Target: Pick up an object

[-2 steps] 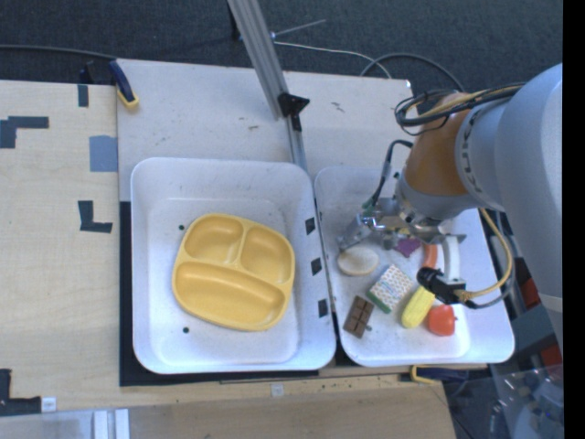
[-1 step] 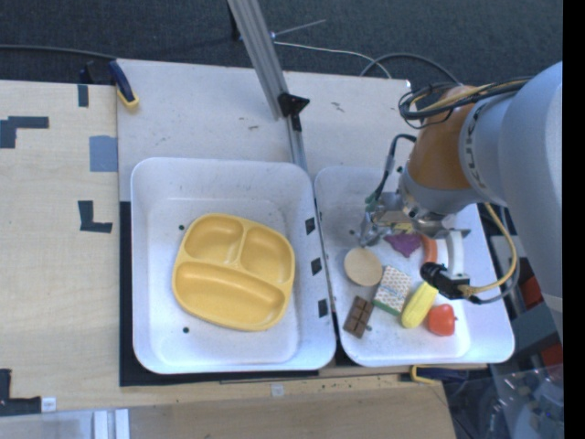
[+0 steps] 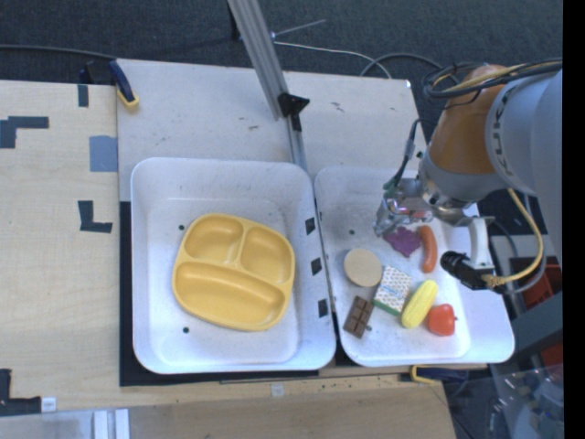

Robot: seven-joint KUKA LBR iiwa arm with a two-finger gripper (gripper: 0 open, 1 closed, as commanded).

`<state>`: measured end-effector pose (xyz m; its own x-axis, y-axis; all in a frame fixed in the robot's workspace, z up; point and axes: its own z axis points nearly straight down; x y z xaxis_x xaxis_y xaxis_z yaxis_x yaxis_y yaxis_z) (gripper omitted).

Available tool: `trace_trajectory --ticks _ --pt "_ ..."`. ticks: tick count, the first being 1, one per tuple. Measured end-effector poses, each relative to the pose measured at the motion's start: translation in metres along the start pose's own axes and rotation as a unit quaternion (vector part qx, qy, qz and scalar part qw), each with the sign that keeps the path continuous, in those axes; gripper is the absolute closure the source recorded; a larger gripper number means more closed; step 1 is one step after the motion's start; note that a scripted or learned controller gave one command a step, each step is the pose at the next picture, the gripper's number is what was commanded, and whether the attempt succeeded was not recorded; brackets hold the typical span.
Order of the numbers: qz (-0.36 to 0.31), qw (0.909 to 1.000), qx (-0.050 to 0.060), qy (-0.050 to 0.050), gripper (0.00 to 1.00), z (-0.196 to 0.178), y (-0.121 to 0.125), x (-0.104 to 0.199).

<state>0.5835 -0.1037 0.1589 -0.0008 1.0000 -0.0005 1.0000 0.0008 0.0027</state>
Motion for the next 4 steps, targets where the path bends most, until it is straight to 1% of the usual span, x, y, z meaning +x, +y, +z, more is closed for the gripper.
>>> trace_trajectory --ticks 1,2,3,4 --pt "-0.001 1.0000 0.000 0.000 1.00 -0.044 0.001 0.007" --pt "-0.001 1.0000 -0.001 0.000 1.00 -0.107 0.006 0.008" --pt "-0.003 1.0000 0.002 0.001 1.00 -0.103 0.014 0.071" --pt "-0.003 1.0000 0.002 0.000 1.00 -0.101 0.025 0.117"
